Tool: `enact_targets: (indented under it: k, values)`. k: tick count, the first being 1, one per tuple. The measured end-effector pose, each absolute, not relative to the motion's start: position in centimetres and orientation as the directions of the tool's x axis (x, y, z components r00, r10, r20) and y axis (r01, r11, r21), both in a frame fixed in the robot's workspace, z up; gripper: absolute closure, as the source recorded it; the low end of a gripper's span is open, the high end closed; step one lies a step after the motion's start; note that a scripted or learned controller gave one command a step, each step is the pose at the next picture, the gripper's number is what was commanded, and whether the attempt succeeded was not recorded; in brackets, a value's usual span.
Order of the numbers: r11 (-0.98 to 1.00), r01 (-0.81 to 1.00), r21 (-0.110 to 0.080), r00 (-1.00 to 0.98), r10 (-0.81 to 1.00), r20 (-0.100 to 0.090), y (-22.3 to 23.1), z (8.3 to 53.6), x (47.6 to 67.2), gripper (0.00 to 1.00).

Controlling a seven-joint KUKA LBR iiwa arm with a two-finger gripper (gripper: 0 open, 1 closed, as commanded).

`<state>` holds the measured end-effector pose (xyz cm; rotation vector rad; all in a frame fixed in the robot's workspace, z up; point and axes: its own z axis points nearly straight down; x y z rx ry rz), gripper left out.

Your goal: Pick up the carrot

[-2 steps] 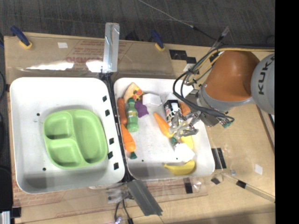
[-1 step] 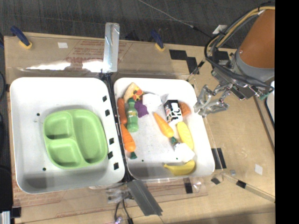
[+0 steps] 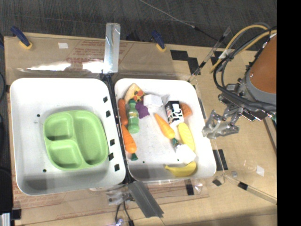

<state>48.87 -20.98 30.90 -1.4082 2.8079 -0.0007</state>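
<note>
Gripper [image 3: 220, 125] sits outside the right bin [image 3: 200, 108], just past its right wall, over bare bench, with nothing between the fingers. The fingers look spread a little, with a visible gap. The arm [image 3: 263, 74] comes in from the right edge. The carrot [image 3: 164, 125] lies inside the right bin near its middle, so it lies to the gripper's left in this view, across the bin wall, at about the same height in frame. Its long axis runs on a diagonal, from upper left to lower right. A black-and-white packet [image 3: 174, 112] sits just beside its upper right, and a yellow piece [image 3: 186, 135] lies close to its lower right end; whether either touches it cannot be told. A second orange piece [image 3: 129, 141] lies along the bin's left wall, below a green bottle [image 3: 133, 117], and is farther from the gripper. A banana [image 3: 181, 169] lies at the bin's front edge. The left bin [image 3: 19, 140] holds a green tray [image 3: 74, 138]. Judgement: grasp not yet begun; the next move calls for a traverse left over the wall, then a wrist turn so the fingers close across the carrot's diagonal. Risk: crowding neighbours on the right side.
</note>
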Motion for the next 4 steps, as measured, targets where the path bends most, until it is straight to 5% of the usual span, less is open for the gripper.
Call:
enact_targets:
  k: [1,2,3,4]
  values:
    - [0.595,-0.804,-0.002,-0.595,-0.804,0.000,-20.9,31.9,49.0,1.00]
    - [0.171,-0.985,-0.002,-0.171,-0.985,-0.001,-20.9,35.7,51.7,1.00]
    - [-0.002,-1.000,0.001,0.002,-1.000,-0.001,-20.9,32.3,48.1,1.00]
    - [-0.005,-1.000,0.001,0.005,-1.000,-0.001,-20.9,33.3,48.3,1.00]
